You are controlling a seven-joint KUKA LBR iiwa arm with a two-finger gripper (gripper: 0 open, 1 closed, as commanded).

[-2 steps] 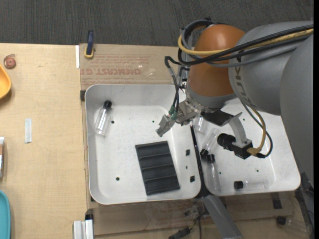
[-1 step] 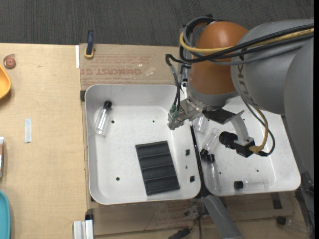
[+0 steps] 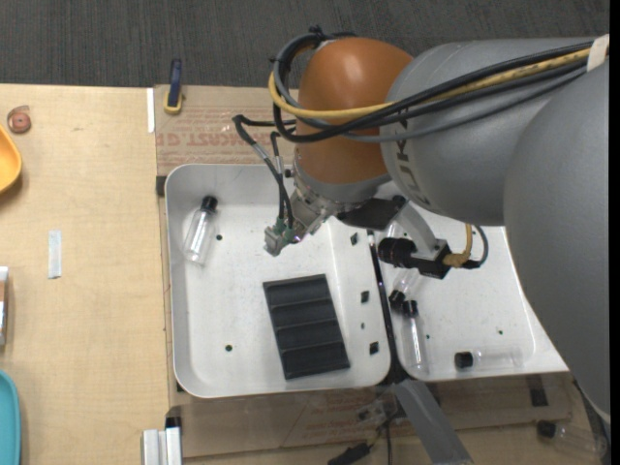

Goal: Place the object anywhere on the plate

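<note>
Readable text is minimal. The cardboard sheet (image 3: pixel 218 134) under the left bin (image 3: pixel 194 356) carries red print, upside down and mirrored from this angle; it looks like "KRUST", rest illegible. The grey arm link (image 3: pixel 455 153) shows part of large white lettering near the orange band (image 3: pixel 339 105), likely the start of "KUKA", mostly cut off. No other legible labels or numbers.

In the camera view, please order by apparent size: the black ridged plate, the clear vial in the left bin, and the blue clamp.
1. black ridged plate
2. clear vial
3. blue clamp
</note>
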